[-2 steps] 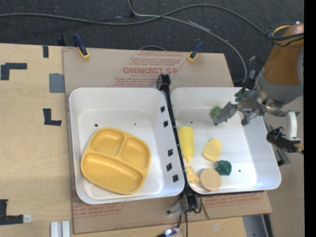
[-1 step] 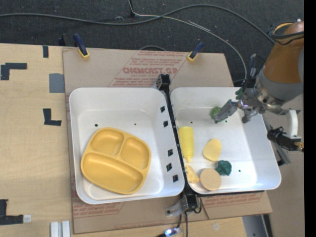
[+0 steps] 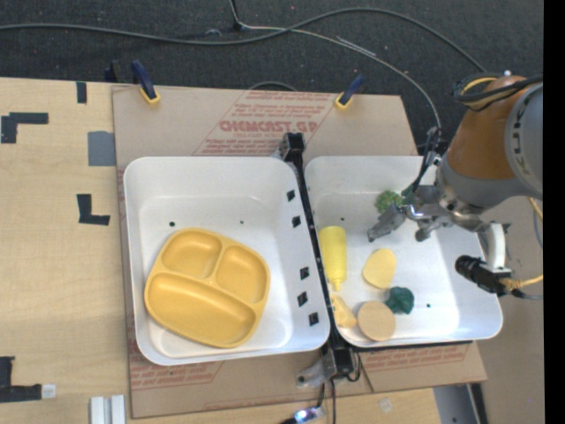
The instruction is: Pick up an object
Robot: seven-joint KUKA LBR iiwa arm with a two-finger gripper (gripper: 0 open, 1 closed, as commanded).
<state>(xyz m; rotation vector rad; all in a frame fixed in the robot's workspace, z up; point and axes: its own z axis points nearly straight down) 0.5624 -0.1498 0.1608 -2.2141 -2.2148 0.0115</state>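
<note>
My gripper (image 3: 404,222) hangs jaws spread, nothing pinched; green piece (image 3: 387,201) at its eleven o'clock, pick not yet done.

1. I see two white bins (image 3: 141,184), side by side.
2. One yellow divided plate (image 3: 207,285), lower left.
3. Six small items at right, the yellow tube (image 3: 333,253) among them.
4. Two blue clamps (image 3: 143,81) along the top.
</note>
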